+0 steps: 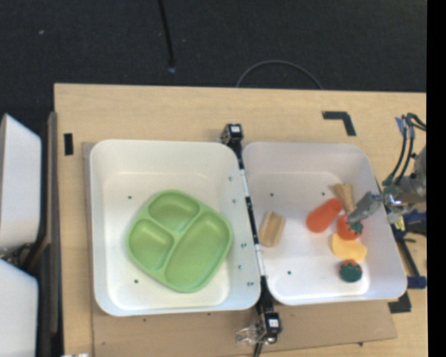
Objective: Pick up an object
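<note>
The right bin [297,162] holds several small objects. A tan wooden block [271,227] lies near its left wall. An orange-red oblong piece [323,215] sits mid-bin, with a second wooden block [344,195] just behind it. A small red-orange piece [347,231], a yellow piece [348,249] and a dark green piece [350,272] line up toward the front right. My gripper [359,213] reaches in over the right wall, its tip just above the red-orange piece and beside the oblong one. I see nothing held.
The left bin [111,169] holds a green divided plate [180,240]. Black clips [232,133] mark the seam between the bins. Cables and the arm's wrist [409,192] crowd the right rim. White boxes [15,192] stand at the far left.
</note>
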Controlling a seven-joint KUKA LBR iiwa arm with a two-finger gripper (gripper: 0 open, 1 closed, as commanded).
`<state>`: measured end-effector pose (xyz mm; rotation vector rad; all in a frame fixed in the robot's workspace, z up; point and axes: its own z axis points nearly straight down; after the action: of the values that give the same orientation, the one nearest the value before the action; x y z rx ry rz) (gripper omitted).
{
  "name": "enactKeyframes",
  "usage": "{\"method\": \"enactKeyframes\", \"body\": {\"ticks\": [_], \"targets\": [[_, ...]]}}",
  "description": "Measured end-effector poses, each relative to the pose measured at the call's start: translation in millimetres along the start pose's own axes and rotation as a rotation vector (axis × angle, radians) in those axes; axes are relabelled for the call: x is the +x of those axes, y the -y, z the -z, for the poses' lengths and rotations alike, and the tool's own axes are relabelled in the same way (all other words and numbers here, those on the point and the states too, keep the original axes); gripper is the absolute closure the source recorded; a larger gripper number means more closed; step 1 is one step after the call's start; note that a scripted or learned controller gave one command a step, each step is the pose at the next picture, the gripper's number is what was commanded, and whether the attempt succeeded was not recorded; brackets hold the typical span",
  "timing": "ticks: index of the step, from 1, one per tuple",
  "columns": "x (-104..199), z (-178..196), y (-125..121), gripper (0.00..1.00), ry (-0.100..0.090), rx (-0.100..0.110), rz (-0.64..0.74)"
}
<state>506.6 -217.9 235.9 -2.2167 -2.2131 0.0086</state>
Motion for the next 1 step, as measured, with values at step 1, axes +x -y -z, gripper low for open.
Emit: {"method": "enactKeyframes", "body": {"ticks": [1], "targets": [[0.5, 6.6, -2.7, 0.0, 0.003, -0.012, 0.004]]}}
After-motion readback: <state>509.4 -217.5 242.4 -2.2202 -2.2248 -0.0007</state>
